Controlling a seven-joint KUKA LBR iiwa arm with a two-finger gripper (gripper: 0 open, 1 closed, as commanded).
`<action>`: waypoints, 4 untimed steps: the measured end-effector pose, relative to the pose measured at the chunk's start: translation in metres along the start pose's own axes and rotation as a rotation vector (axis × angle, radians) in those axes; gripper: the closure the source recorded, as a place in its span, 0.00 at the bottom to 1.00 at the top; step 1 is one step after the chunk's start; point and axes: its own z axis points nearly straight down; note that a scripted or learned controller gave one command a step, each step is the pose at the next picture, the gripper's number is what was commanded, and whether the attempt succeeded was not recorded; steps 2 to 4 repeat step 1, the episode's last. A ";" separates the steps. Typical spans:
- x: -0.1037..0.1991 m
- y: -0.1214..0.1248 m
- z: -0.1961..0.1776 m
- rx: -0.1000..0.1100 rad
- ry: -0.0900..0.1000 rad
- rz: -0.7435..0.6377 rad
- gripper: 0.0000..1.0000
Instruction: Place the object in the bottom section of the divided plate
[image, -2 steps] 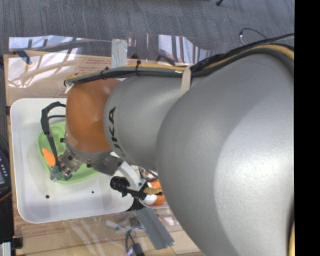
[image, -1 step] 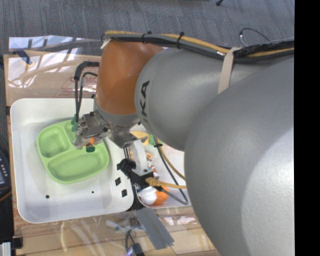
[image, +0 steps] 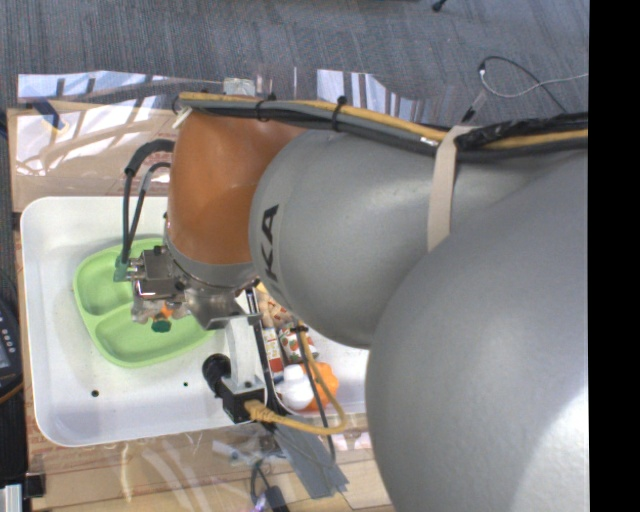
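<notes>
Arm: the grey KUKA arm (image: 420, 300) reaches in from the right and covers most of the right bin; its orange band (image: 215, 190) sits above the wrist, right over the left bin.
Left bin: a shallow white bin (image: 60, 390) on the tabletop, with a green divided plate (image: 110, 330) lying in it toward the upper left.
Plate: its ridges split it into sections; the wrist hides the right part, so I can make out the lower section and a piece of the upper left one.
Pincer: the pincer (image: 160, 305) hangs low over the plate's right side; from where I stand I cannot tell how it is set.
Object: a small orange and green thing (image: 161, 323) sits just below the pincer, at the upper edge of the plate's lower section. Whether it is clamped, or already lying on the plate, I cannot tell.
Right bin: a few small items, one white (image: 297, 380) and one orange (image: 322, 385), peek out beneath the arm.
Risk: if the thing is let go here, it lies close to the dividing ridge, so it could settle on the ridge or roll into a neighbouring section.
Risk: the wrist is low, so a sideways move could nudge the light plate across the bin.
</notes>
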 end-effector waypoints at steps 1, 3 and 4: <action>0.000 0.000 0.000 0.001 0.000 0.000 0.00; 0.000 0.000 0.000 0.001 0.000 0.000 0.00; 0.000 0.000 0.000 0.001 0.000 0.000 0.00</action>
